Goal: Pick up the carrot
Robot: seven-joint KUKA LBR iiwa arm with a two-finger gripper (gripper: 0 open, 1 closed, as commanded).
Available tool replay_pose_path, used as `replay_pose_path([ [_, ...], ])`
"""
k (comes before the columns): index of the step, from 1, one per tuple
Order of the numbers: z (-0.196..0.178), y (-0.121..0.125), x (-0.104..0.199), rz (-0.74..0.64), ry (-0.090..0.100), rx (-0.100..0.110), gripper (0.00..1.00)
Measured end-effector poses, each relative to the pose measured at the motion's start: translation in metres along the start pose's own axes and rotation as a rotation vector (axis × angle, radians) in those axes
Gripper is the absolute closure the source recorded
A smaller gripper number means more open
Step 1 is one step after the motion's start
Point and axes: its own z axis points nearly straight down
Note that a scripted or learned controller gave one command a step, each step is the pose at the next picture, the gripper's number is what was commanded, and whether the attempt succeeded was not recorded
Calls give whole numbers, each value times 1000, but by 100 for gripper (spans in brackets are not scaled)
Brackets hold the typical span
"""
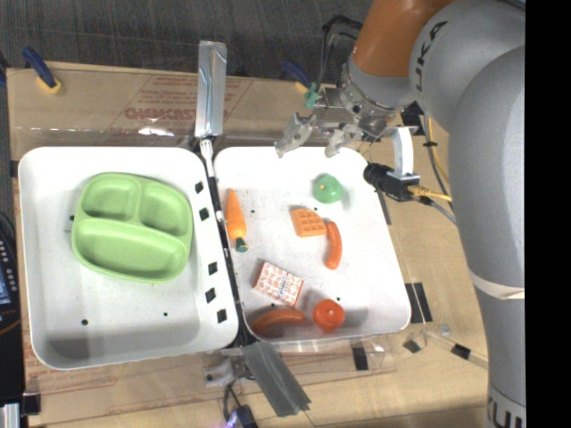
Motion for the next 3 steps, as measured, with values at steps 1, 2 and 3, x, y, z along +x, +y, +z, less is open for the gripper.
replay_pose_path([
  [1, 52, -50, -1, -191, 1, -1, 0],
  [2, 74, -98, 74, -239, 1, 0, 0],
  [3, 30, -48, 32, -162, -1, -4, 0],
])
